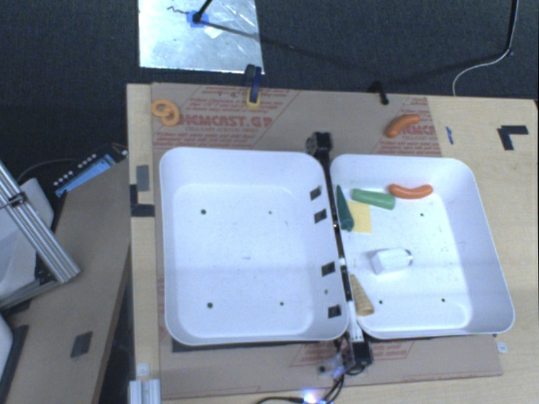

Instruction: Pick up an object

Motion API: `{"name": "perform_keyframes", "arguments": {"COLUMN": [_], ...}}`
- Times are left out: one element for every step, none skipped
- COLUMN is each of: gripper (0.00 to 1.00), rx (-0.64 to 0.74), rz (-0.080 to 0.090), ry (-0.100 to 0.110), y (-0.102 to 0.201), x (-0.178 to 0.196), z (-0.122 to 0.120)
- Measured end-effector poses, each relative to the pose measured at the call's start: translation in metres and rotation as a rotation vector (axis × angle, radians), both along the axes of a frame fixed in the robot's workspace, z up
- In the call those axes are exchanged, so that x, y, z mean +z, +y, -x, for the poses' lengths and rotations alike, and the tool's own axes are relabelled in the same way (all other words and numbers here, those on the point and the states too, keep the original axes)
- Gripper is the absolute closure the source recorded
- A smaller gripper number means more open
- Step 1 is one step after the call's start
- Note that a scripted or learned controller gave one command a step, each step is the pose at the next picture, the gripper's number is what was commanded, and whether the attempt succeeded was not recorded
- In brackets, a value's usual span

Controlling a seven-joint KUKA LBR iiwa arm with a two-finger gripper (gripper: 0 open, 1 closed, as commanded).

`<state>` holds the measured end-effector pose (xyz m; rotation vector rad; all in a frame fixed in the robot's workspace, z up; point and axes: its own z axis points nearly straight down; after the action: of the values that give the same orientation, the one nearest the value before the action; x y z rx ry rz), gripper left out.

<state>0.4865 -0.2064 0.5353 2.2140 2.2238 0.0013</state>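
In the right bin (484, 251), all candidates sit near the divider. Largest to smallest: white block (390, 260), mid-bin, looks rigid and light, best taken across its short sides; green cylinder (372, 198), probably smooth, may roll; orange sausage (410, 191) touching its end, likely soft; yellow square (360, 217), flat, poor grip. Hand state: cannot tell.

Arm status, from my remote station

From this overhead feed I cannot tell the arm's pose, how its wrist is turned, or what state the gripper is in, so I log no reading on any of them for this moment.
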Motion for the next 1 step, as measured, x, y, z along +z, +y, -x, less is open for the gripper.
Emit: {"name": "perform_keyframes", "arguments": {"gripper": [1.0], "rx": [0.0], "rz": [0.0], "ry": [0.0], "y": [0.0], "x": [0.0], "z": [0.0]}}
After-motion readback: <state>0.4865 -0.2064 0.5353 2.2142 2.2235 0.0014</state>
